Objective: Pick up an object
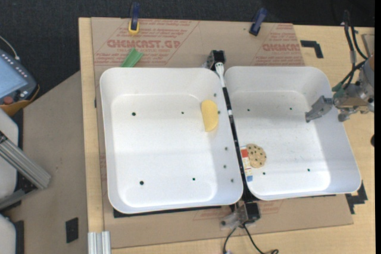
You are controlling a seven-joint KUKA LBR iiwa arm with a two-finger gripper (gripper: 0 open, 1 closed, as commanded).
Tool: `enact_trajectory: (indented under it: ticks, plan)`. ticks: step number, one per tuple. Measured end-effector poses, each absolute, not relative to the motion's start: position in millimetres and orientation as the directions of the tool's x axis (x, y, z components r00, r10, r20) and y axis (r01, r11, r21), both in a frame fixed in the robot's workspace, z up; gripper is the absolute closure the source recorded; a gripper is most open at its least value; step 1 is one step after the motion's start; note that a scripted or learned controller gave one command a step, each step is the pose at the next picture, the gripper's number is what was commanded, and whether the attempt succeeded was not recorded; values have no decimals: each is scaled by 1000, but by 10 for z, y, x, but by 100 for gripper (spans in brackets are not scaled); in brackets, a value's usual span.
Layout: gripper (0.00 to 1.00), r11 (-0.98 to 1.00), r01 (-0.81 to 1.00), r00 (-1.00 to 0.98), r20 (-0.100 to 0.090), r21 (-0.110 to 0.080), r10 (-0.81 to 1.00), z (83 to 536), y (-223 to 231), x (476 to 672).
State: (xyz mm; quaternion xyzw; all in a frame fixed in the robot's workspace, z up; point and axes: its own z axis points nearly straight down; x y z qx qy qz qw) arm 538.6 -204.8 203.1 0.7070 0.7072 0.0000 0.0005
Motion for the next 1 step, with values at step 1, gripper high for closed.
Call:
enact_trajectory:
  ticks: [1]
  plan:
    - [100,1,1000,-1,-2,4,1000,2140,-2050,5393]
